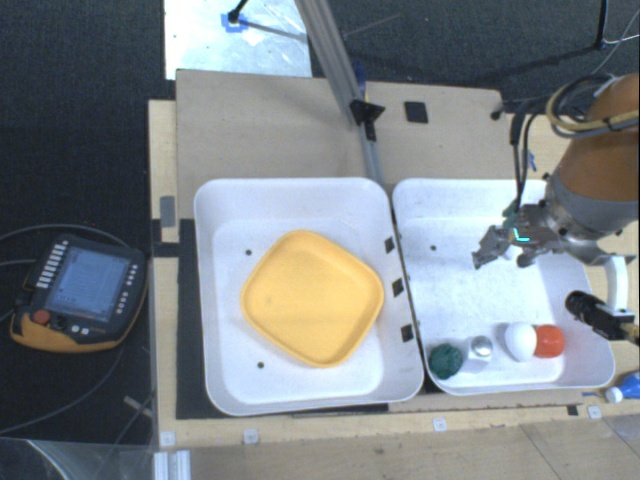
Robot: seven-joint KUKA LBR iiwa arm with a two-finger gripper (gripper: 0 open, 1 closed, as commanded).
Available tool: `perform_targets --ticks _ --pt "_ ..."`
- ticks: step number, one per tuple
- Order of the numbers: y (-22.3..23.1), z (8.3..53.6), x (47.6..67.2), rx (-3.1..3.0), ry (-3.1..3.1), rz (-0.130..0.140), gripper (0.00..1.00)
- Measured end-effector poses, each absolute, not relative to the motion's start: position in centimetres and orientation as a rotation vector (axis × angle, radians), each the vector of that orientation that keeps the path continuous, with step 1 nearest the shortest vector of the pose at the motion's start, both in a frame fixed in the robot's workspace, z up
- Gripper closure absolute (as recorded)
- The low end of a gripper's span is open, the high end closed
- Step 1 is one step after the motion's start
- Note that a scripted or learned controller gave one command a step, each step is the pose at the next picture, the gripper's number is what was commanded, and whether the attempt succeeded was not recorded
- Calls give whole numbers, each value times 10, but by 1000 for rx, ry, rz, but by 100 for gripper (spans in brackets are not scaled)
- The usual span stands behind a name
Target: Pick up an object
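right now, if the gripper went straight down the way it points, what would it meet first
Most likely the bare floor of the right bin; the gripper hangs above it, apart from the small objects along the near wall. Depth is hard to judge.

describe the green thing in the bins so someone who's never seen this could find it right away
Start at the right-hand white bin, the one without the big yellow plate. Along its near wall sits a short row of small things; the green ball is at the left end, in the corner nearest the other bin. It is dark green; its neighbours are silver, white and orange-red.
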State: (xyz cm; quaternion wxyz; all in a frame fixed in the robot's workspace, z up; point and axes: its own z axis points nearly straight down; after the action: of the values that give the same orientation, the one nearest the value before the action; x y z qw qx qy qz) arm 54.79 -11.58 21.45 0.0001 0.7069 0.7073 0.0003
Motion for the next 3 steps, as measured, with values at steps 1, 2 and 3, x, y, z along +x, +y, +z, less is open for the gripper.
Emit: perform_targets --ticks 1,2,3 --pt "-116 215 548 2220 2222 1 0" --pt "-121 171 543 2223 2222 -2 0" --pt "-116 110 545 2223 2224 -3 0"
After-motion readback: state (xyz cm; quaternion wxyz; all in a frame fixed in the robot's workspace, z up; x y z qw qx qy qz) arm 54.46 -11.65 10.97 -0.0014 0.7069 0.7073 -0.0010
